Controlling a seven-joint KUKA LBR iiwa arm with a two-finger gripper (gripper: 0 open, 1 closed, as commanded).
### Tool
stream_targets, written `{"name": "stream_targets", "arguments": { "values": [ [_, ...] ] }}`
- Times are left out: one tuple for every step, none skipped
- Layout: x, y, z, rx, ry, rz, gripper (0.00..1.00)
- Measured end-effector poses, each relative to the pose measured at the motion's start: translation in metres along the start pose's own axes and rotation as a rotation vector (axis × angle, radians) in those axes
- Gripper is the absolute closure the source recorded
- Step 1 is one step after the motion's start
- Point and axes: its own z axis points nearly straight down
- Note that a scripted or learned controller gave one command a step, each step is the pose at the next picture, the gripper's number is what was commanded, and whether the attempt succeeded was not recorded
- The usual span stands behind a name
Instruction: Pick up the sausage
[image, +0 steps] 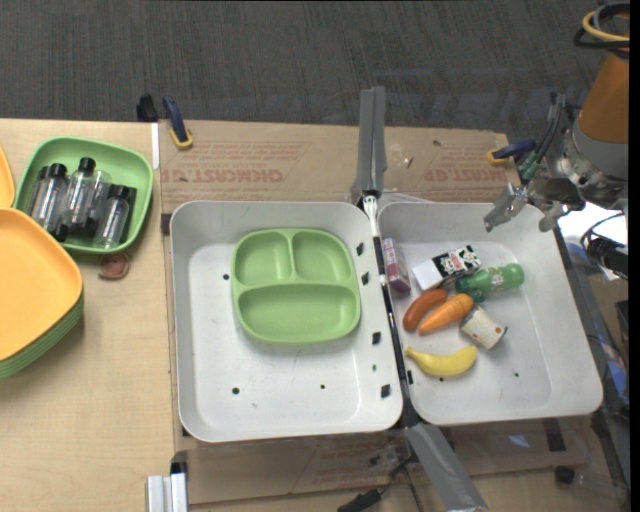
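Reddish-brown sausage (424, 305) lies in the right bin (560, 395), touching the carrot (445, 313), long axis running 2-to-8 o'clock; it sits toward 8 o'clock from the gripper (530, 205), whose clench state cannot be told

Two shallow white bins sit side by side on the bench. The left bin (200, 380) holds a green three-compartment plastic tray (296, 283), lying toward its rear. In the right bin (560, 380), a reddish-brown sausage (424, 306) lies touching an orange carrot (445, 313) on its right. Behind them sits a small black-and-white carton (447, 267), with a green bottle (492, 280) just to its right. A yellow banana (442, 361) lies in front, and what may be a small white cup (484, 328) rests between banana and bottle.
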Motion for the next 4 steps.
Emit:
{"name": "stream_targets", "arguments": {
  "values": [
    [-0.001,0.000,-0.008,0.001,-0.001,-0.002,1.00],
    [-0.044,-0.018,0.055,0.002,0.000,0.325,1.00],
    [-0.028,0.026,0.137,0.000,-0.001,0.666,1.00],
    [-0.031,0.004,0.137,0.001,0.000,0.509,1.00]
  ]
}}
